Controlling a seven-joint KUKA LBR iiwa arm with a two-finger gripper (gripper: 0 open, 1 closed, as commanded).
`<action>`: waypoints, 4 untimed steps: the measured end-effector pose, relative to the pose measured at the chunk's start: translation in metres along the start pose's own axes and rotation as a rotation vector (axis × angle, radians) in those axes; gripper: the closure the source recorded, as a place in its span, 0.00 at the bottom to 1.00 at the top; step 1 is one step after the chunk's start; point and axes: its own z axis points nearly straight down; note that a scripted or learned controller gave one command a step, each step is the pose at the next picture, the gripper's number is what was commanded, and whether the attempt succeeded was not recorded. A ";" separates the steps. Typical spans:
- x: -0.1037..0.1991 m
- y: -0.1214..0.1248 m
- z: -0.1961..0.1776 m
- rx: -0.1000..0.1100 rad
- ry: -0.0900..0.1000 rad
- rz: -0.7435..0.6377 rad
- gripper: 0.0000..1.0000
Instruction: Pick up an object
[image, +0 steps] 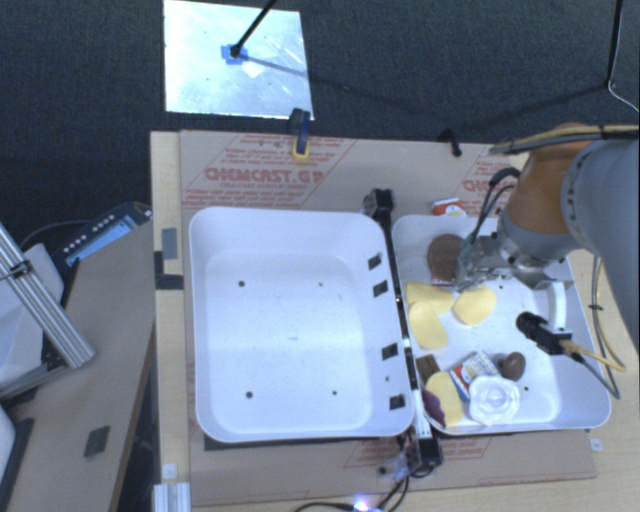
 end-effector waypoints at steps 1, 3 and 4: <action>0.048 0.060 -0.166 -0.017 -0.001 -0.005 1.00; 0.155 0.029 -0.210 0.004 0.003 -0.002 1.00; 0.235 0.007 -0.322 -0.006 0.006 -0.008 1.00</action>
